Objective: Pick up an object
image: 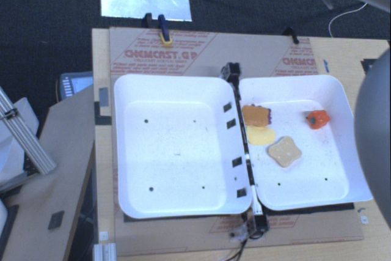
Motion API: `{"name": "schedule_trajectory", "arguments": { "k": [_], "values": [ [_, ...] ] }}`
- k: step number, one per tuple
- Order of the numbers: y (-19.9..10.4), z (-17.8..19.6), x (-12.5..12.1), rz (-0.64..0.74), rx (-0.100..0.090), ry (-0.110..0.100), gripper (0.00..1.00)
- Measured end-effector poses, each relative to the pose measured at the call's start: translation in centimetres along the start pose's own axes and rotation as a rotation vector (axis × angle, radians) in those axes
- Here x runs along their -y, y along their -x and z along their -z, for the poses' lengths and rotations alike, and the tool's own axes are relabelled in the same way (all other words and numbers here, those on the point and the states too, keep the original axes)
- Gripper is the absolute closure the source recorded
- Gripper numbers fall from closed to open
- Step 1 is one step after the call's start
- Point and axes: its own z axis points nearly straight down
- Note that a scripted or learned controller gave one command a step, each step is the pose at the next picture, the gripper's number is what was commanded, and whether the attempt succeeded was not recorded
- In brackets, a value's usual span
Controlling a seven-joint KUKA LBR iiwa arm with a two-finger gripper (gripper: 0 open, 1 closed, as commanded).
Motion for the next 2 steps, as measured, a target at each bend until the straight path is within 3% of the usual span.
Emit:
{"name": "schedule_trajectory", "arguments": {
  "k": [1,2],
  "values": [
    [-0.07,1.18,0.02,0.004,-0.001,0.003,1.0],
    [-0.06,1.13,0.02,0.005,-0.001,0.002,0.0]
  ]
}}
